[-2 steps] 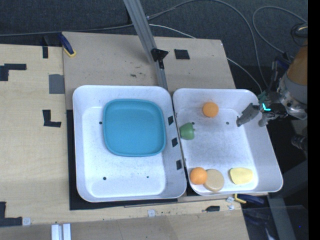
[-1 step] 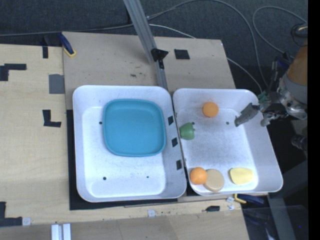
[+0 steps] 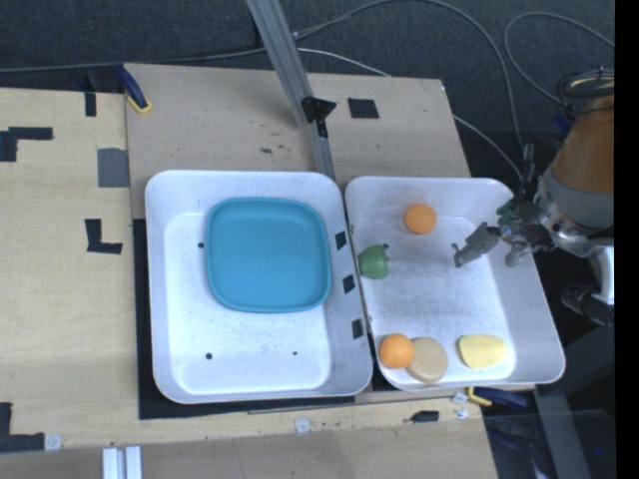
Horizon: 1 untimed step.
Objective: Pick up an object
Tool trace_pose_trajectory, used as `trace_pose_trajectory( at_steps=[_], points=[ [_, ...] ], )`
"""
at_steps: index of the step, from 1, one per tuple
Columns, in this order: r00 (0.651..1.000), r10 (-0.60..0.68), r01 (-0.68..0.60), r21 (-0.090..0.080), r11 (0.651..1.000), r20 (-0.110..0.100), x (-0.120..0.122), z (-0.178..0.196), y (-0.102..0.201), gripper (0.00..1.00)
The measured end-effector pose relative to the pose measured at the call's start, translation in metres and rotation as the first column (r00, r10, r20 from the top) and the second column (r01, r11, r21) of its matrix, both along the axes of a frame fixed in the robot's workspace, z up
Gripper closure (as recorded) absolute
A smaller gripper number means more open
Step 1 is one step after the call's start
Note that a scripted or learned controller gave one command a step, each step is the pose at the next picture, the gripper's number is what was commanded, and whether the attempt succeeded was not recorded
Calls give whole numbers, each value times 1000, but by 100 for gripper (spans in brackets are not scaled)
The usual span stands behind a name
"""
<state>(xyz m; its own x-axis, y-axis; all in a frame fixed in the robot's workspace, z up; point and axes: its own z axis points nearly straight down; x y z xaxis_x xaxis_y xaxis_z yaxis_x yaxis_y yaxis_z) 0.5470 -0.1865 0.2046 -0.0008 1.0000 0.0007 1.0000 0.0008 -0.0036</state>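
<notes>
Candidate objects all lie in the right bin [image 3: 519, 267]: an orange ball [image 3: 420, 219] near the far wall, a green piece [image 3: 374, 261] hard against the left wall, and along the near wall a row of three — a second orange ball [image 3: 396, 350] touching a tan disc [image 3: 429, 359], then a yellow piece [image 3: 482, 350] a little apart from them; none is lifted, none sits between fingers; the gripper [image 3: 479, 245] hangs over the right half of this bin, entering from the right, angled toward the bin's middle; whether it is parted or closed cannot be told at this resolution, the tip reading as one dark shape; nothing is seen in it. Judged step: approach, before any grasp — no object chosen for certain, though the far orange ball is nearest the tip. Next move would call for centring over one item and descending to the bin floor; the far ball stands clear of its neighbours, while the green piece is crowded by the wall. The left bin [image 3: 170, 267] carries a blue plate [image 3: 268, 253].
</notes>
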Motion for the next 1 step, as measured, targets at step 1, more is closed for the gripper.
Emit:
trace_pose_trajectory(
  at_steps=[1],
  points=[
    [1000,0,0,0,1000,-1,8,-47,2,0]
  ],
)
